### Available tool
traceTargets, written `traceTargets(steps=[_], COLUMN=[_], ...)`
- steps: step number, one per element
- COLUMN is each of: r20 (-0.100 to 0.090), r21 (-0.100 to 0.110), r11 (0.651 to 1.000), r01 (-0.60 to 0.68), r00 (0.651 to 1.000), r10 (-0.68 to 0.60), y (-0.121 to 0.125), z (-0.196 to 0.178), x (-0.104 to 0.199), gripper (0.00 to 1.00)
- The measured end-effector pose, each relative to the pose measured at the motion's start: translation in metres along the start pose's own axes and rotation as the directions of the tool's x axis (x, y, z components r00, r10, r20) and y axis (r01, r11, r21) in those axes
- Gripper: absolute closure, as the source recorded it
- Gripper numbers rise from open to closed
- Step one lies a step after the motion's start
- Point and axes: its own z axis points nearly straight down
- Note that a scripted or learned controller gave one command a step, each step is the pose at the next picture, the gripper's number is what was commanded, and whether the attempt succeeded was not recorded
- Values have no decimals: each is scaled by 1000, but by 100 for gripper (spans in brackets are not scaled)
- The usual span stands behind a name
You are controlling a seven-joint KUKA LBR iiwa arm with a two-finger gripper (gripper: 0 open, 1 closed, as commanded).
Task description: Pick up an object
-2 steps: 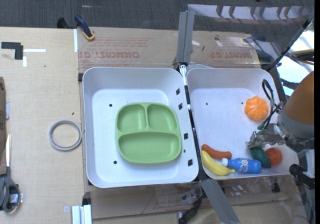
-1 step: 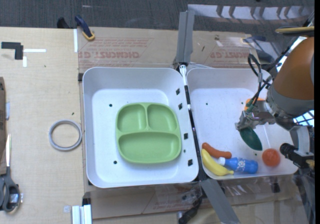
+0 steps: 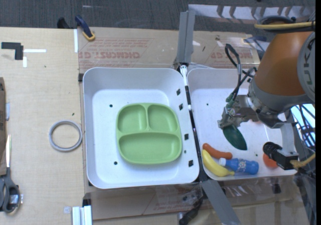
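My gripper hangs over the middle of the right bin, below the grey arm with its orange band. A dark green leaf-shaped object sits directly under the fingertips, and its upper tip is pinched between the shut fingers. Along the bin's front edge lie an orange carrot-like piece, a yellow banana and a blue bottle. A small orange item rests at the front right, partly covered by a black part of the arm.
The left bin holds a light green divided plate. On the bench to the left are a grey tape ring, scissors and a blue clamp. A grey post stands behind the bins.
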Motion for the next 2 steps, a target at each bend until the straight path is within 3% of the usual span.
traceTargets(steps=[2], r20=[5], r21=[9], r11=[1000], r01=[3], r00=[1000], r10=[-3], y=[1], z=[-14], x=[-1], gripper=[100])
